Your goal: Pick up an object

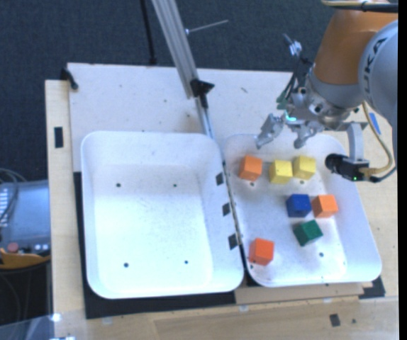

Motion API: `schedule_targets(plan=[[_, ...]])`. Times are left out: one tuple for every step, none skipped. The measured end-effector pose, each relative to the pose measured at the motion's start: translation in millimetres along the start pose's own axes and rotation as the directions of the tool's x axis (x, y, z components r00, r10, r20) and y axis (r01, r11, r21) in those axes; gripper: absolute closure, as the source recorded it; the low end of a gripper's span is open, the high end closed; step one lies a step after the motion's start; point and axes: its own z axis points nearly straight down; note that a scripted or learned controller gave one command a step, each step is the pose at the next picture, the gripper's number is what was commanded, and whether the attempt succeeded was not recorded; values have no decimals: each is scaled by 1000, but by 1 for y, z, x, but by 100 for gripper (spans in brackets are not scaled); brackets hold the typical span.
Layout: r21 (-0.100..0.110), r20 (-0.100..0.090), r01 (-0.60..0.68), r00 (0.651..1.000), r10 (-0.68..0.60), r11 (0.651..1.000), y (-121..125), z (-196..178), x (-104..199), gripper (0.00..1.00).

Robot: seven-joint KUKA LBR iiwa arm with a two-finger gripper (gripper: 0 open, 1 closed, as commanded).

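My gripper [285,136] hangs over the far edge of the right bin [345,261], its two fingers spread apart with nothing between them. Just below it lie an orange cube [251,168], a yellow cube [281,171] and a second yellow cube [304,166] in a row. Further forward sit a blue cube [298,205], another orange cube [325,205], a green cube [307,231] and, near the bin's front left, one more orange cube [261,251].
The left bin [154,211] lies beside the right one, sharing a raised middle rim. A slanted metal pole [182,52] rises from the bench behind the bins. A grey device with cables [23,222] sits off the bench at the left.
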Motion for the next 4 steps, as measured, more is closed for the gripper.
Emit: schedule_targets(plan=[[-5, 1, 1, 1000, -1, 1000, 1, -3, 0, 0], [2, 1, -4, 1000, 4, 1000, -4, 59, -5, 0], [-1, 2, -6, 1000, 6, 1000, 0, 105, -14, 0], [-32, 8, -9, 1000, 9, 999, 8, 127, -17, 0]])
